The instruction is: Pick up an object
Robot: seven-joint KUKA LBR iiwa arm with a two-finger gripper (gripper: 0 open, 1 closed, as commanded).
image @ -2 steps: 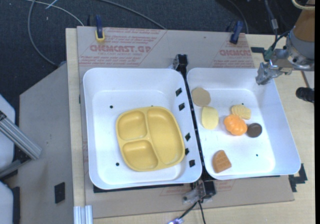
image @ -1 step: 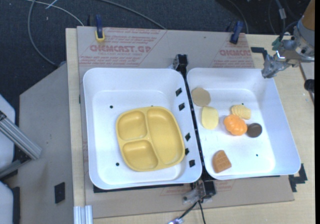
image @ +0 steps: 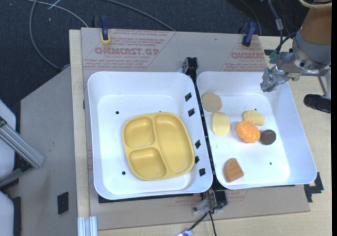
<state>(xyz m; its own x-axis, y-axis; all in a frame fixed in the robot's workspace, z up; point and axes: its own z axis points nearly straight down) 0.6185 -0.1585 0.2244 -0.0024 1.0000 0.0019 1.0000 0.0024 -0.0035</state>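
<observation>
bright even light, soft shadows, slightly blurry

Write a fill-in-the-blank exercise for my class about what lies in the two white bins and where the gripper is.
1. The yellow tray in the left bin has ____ compartments.
2. The orange ball lies in the ____ bin.
3. The gripper hangs over the right bin's ____ corner, away from the camera.
4. The dark brown disc lies beside the ____ ball.

Missing words: three; right; far right; orange
</observation>
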